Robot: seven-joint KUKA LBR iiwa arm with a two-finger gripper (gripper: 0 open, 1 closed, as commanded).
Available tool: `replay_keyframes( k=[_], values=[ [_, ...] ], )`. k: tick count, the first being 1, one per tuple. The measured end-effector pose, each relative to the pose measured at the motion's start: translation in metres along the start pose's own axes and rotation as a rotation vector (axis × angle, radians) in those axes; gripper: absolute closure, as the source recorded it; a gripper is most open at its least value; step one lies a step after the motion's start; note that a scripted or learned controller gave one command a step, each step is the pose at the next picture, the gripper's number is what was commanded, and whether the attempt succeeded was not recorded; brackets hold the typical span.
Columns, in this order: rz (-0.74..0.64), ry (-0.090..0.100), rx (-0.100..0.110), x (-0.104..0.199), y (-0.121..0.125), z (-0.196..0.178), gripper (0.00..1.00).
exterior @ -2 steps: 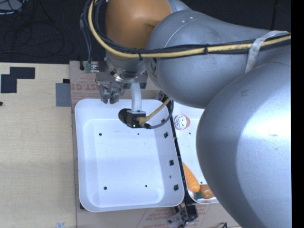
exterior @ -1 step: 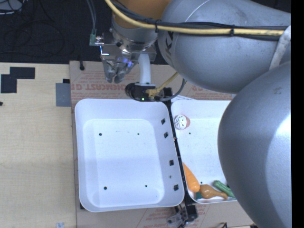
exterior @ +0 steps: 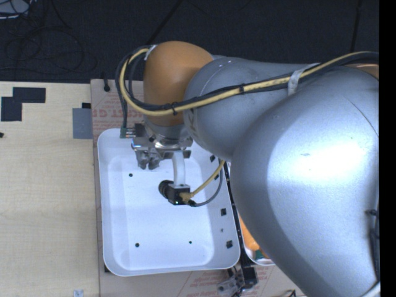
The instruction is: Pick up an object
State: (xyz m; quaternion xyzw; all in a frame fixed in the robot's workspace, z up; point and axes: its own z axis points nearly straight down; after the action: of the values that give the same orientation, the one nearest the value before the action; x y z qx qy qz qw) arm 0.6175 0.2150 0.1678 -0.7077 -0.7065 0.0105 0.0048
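My gripper (exterior: pixel 162 166) hangs low over the upper middle of the left white bin (exterior: pixel 117 246), under the orange wrist band (exterior: pixel 175 73). A small black part on a yellow cable (exterior: pixel 172 192) sits at its lower end, just above the bin floor. I see nothing held in the gripper. The floor around it shows bare white plastic with a few small dark dots. An orange object (exterior: pixel 250 238) peeks out in the right bin, mostly hidden by the grey arm.
The big grey arm (exterior: pixel 297 166) covers nearly all of the right bin. Cardboard (exterior: pixel 108 107) lies under the bins, and a light wooden bench top (exterior: pixel 43 190) stretches to the left. A dark fitting (exterior: pixel 238 280) sits by the bin's lower right corner.
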Motion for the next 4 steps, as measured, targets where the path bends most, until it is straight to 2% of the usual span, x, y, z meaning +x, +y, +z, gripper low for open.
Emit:
replay_keyframes(
  k=[1, 2, 3, 4],
  values=[
    [-0.006, 0.011, -0.027, 0.030, -0.001, -0.099, 1.00],
    [-0.007, 0.009, -0.025, 0.028, 0.010, -0.157, 1.00],
    [-0.001, 0.001, -0.004, 0.026, 0.021, -0.004, 1.00],
    [-0.003, 0.010, -0.027, 0.027, 0.026, -0.093, 1.00]
  ],
)
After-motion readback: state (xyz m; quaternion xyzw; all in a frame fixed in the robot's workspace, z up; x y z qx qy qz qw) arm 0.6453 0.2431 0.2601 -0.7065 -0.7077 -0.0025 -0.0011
